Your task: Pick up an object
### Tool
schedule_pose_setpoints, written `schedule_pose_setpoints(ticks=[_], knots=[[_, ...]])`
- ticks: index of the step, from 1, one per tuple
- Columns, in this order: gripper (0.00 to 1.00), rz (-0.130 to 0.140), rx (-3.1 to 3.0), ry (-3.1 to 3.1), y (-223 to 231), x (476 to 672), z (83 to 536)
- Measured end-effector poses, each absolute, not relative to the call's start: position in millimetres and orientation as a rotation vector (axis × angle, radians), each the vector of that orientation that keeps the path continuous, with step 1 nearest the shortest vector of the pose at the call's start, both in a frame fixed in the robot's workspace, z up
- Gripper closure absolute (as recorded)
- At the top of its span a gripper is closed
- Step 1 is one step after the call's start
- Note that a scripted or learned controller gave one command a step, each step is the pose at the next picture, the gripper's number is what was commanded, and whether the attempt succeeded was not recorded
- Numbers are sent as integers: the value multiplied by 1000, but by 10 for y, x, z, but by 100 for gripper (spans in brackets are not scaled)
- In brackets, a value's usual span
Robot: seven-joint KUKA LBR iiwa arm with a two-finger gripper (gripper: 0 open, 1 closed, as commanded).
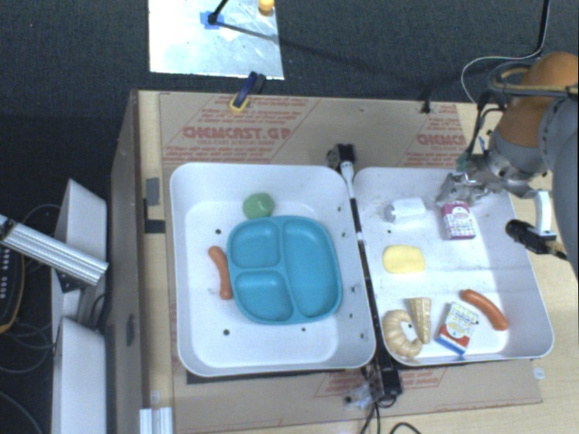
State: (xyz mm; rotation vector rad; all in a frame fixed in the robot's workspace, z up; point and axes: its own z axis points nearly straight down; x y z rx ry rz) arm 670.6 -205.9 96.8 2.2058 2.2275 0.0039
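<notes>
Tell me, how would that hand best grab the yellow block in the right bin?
Probably from straight above, closing across the short sides of the yellow block. It lies flat on the right bin floor with its long side running left to right and open floor all around, so the hand should have room to come down over it.

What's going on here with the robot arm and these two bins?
The robot arm reaches in from the right, and its gripper sits low over the right bin, just above a small pink-and-white packet. That bin also holds a yellow block, a sausage, a croissant and a small box. The left bin holds a blue divided tray. Nothing looks lifted yet.
</notes>
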Motion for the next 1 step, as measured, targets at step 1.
schedule_pose_setpoints(ticks=[1], knots=[[100,5,2213,2225,-1341,6461,1515]])
